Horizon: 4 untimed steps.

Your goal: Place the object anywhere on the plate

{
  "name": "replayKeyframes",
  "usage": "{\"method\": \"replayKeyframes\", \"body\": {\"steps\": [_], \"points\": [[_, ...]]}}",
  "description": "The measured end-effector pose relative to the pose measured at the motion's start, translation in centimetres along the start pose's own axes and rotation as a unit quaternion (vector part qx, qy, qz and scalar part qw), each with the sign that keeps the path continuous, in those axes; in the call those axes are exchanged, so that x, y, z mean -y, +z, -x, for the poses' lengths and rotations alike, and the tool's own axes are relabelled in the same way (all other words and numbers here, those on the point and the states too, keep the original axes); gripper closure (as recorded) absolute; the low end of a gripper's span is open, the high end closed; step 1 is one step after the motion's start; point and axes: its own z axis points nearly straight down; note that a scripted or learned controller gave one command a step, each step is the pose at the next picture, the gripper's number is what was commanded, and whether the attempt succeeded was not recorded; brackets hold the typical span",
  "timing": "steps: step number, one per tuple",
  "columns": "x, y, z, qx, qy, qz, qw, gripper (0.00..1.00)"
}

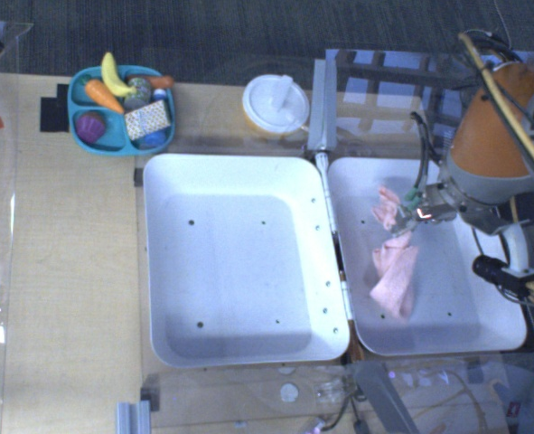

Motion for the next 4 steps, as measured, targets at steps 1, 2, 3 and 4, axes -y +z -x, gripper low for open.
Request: {"method": "replayKeyframes", "body": {"steps": [1,2,3,4], "points": [[-0.2,-3.2,-0.1,0.0,-0.003,-0.001,1.0,1.0],[-2.2,-2.4,-4.8,0.0,-0.203,0.0,0.9792,1.0],[-4.9,-1.8,-9.2,0.0,-0.394,0.001,0.9193,1.0],[-6.5,-3.2,-13.9,0.0,-0.569,0.002,0.8227,1.0]]}}
